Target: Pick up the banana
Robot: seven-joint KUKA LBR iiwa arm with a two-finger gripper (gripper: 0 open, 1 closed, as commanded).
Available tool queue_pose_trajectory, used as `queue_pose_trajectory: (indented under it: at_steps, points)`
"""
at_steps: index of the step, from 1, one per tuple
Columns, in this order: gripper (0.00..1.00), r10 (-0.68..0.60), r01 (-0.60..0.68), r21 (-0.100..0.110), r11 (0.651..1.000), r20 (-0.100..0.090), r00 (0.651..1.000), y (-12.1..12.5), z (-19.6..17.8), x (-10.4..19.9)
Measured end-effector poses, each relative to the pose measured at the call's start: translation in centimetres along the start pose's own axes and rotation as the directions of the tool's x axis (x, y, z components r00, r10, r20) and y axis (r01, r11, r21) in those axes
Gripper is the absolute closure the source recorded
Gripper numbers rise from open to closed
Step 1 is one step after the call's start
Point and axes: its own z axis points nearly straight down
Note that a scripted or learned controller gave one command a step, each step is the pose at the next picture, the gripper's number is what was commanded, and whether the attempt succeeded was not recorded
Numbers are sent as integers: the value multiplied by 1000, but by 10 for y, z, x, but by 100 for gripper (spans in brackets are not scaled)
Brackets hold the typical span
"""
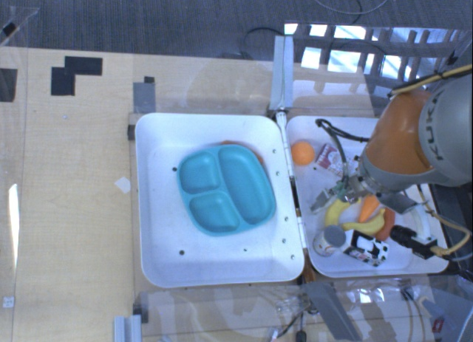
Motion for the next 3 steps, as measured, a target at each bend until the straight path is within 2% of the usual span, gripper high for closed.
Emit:
queue_pose_trajectory:
  at_steps: [1, 2, 3]
  points:
    - [100, -2, 2, -7, 1000, 1, 1000, 3, -12, 0]
    - [0, -2, 2, -7, 1000, 1, 1000, 3, -12, 0]
    - [0, -40, 40, -2, 999, 0, 999, -39, -1, 17]
